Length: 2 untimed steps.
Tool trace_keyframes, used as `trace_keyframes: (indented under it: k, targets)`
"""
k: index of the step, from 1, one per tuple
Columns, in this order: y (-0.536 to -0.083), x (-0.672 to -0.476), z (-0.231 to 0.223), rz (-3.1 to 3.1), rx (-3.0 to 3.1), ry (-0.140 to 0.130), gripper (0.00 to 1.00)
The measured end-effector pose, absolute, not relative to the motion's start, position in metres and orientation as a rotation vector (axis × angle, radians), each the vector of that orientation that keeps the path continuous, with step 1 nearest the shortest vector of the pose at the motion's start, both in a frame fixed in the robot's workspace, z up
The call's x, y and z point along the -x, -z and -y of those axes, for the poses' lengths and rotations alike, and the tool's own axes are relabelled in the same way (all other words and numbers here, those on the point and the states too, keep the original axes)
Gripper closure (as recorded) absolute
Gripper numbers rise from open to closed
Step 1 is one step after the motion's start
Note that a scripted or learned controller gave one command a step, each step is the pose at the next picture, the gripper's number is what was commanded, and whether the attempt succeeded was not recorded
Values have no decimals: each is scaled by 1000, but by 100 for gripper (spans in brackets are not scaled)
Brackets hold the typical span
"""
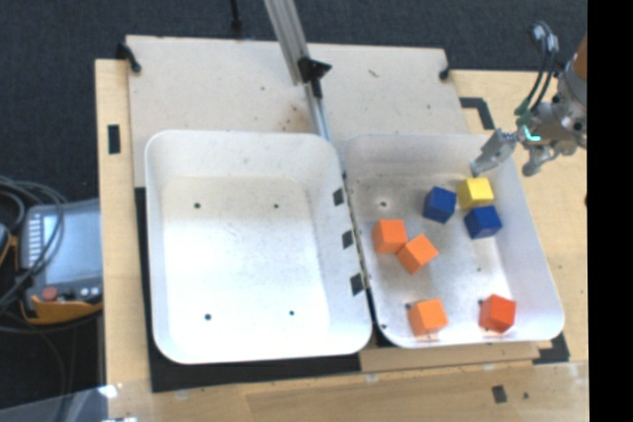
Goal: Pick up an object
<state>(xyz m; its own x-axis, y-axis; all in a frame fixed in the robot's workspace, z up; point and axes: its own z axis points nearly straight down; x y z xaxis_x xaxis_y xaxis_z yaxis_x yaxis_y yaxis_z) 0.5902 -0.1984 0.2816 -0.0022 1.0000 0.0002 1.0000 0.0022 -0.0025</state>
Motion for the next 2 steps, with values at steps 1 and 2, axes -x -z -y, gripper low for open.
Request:
trace_keyframes:
  k: [1, 2]
  targets:
    - [-284, -591, 199, 2227, 2219, -1, 0]
    - [-241, -592, 205, 2221, 2222, -6, 0]
